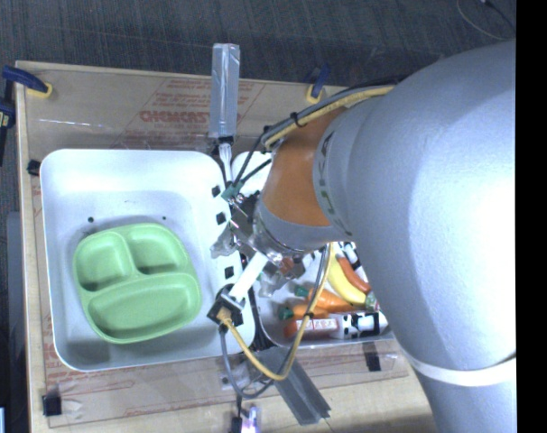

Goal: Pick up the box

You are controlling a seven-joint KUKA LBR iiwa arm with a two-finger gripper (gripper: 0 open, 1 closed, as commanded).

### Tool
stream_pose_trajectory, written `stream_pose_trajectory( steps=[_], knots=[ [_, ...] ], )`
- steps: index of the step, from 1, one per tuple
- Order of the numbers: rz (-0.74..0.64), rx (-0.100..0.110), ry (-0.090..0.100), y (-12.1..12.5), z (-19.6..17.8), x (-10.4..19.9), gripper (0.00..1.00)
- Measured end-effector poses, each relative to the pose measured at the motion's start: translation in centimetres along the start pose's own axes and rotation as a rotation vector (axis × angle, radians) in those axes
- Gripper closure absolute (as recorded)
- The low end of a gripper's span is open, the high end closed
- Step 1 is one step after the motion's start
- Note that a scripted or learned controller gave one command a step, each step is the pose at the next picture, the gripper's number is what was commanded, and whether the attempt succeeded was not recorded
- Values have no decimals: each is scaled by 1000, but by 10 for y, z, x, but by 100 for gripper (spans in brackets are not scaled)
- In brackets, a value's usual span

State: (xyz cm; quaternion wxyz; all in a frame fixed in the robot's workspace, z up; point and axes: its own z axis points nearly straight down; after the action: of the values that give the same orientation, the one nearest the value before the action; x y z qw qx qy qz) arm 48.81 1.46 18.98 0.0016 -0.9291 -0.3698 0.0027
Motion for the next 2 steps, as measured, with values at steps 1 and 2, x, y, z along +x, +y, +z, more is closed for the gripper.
stream_pose_trajectory(
  steps=[1,2],
  knots=[
    [-20,2,-3,-2,1,104,0],
    [206,-3,-1,-49,90,164,0]
  ],
)
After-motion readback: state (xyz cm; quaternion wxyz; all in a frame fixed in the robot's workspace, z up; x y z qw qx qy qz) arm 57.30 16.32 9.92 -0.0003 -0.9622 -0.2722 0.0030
